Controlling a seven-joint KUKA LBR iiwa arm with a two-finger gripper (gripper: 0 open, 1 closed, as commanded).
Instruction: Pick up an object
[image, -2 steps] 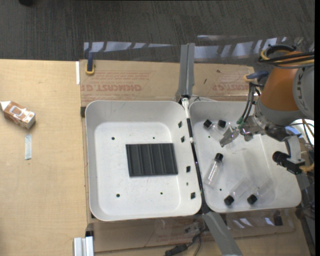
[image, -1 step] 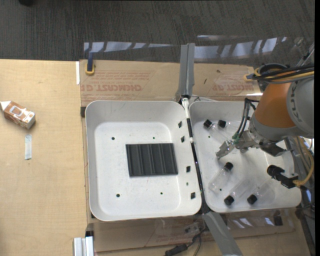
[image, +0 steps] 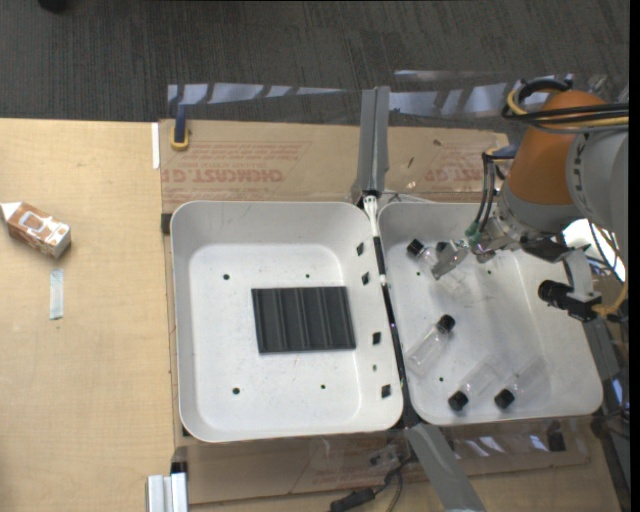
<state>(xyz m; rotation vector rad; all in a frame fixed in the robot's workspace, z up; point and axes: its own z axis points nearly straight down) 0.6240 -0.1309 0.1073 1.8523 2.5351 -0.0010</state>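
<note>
Hand (image: 478, 243) hovers near cardboard (image: 300, 165) printed "CHEMCRST" upside down.

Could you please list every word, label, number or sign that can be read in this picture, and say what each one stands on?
"CHEMCREST", in red and upside down to the camera: on the cardboard sheet behind the left bin.
Smaller red print beside and under it on the same cardboard: too blurred to read.
Print on the small carton on the wooden bench: too small to read.
Clear bottles in the right bin: no legible labels.

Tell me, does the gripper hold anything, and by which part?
It cannot be told: the gripper sits low among clear vials, its tips blurred.
</note>
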